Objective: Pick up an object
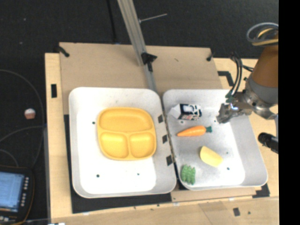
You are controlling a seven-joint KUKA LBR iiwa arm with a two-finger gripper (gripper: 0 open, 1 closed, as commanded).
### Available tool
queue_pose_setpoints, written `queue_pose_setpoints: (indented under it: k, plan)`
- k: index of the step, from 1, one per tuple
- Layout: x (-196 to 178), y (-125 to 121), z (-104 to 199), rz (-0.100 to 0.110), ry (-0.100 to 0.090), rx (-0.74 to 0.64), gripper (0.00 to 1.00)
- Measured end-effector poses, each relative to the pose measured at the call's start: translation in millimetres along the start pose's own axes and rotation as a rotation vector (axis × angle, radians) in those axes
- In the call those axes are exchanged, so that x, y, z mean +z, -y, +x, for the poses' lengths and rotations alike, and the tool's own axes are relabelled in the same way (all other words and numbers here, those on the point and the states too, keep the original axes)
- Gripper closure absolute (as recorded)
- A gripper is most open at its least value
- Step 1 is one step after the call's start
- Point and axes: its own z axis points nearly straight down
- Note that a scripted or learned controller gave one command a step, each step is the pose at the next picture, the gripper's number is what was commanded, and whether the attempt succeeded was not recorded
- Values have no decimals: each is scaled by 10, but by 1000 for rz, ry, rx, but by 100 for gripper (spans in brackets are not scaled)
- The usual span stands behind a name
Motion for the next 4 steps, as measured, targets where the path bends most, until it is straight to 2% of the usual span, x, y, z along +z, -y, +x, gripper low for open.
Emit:
queue_pose_setpoints:
  k: [1,2,3,4]
  plan:
    - [-380,-17,-15,3,-1,0,100]
    - [-404,-210,399,7,-3,-3,100]
    - [-281,-389,981,8,-3,-4,100]
    - [-173,-549,1376,8,-3,-2,100]
